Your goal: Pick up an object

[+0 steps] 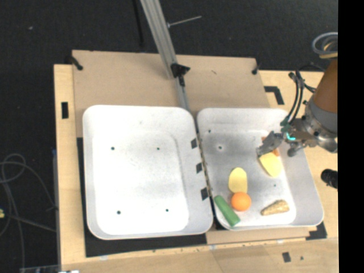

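Observation:
The right bin (227, 124) holds several small objects. A yellow wedge-shaped piece (272, 164) lies near its right side, with a small orange bit showing at its top edge. A pale yellow oval piece (238, 180) sits in the middle, an orange ball (241, 201) just below it, a green stick (226, 210) at the front left corner, and a tan crusty piece (275, 208) at the front right. My gripper (278, 145) hangs over the right side of this bin, right above the yellow wedge, fingers spread with nothing between them.
The left bin (139, 169) stands beside the right one, joined by a dark hinge strip. A grey metal pole (162, 36) slants up from the back of the bins. Cables run along the bench's left and right edges.

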`<state>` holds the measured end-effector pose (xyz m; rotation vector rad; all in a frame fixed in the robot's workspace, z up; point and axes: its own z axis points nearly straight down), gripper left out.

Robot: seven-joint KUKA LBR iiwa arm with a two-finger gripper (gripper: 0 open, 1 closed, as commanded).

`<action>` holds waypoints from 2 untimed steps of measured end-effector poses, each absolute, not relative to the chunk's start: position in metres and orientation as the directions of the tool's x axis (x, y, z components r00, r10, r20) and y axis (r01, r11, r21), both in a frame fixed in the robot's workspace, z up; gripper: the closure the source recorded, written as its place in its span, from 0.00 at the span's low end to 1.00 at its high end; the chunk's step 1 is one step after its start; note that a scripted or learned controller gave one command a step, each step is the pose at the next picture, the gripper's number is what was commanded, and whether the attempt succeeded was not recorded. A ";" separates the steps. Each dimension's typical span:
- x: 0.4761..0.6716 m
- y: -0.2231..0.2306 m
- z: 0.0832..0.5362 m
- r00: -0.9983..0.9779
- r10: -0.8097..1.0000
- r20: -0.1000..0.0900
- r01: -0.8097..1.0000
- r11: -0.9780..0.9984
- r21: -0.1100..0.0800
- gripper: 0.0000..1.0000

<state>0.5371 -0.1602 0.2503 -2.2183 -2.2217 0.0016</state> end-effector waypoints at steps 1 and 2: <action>0.538 -0.160 0.253 -0.001 1.000 0.000 1.000 0.001 0.003 0.00; 0.532 -0.159 0.191 0.001 1.000 -0.001 1.000 -0.001 -0.004 0.00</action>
